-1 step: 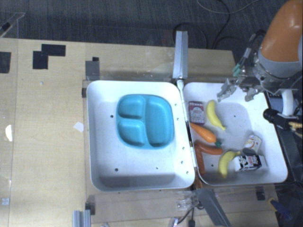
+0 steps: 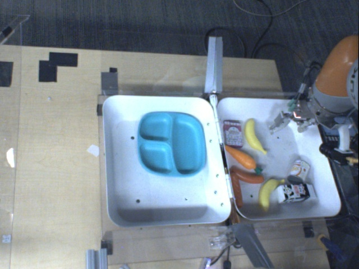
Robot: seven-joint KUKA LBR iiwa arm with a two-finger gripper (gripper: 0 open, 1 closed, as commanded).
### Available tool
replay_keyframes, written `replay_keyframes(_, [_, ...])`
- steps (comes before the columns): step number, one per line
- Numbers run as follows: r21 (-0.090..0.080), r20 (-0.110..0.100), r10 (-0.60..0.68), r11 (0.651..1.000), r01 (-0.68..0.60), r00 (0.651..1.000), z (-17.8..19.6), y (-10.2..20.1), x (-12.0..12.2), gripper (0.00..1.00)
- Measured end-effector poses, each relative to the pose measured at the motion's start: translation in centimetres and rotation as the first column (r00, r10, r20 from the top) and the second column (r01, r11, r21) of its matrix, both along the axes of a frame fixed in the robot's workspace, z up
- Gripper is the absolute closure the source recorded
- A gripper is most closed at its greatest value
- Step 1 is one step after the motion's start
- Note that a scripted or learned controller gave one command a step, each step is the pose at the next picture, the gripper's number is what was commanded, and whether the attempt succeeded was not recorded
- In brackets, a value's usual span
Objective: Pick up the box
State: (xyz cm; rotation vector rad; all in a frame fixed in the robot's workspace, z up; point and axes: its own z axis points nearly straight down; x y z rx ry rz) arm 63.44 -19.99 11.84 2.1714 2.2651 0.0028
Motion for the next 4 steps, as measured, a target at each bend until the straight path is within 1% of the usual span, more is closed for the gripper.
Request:
replay_keyframes(1, [0.011, 0.003, -0.446, 0.895, 0.446, 0.895, -3.0, 0.3, 1.7, 0.00])
replay_keyframes(2, [0.002, -0.008, -0.471, 0.882, 0.471, 0.882, -3.0, 0.5, 3.5, 0.00])
replay_keyframes(3, [0.004, 0.008, -0.464, 0.886, 0.464, 0.886, -1.6, 0.7, 3.9, 1.00])
replay_keyframes(4, [0.003, 0.005, -0.355, 0.935, 0.355, 0.935, 9.6, 0.4, 3.6, 1.00])
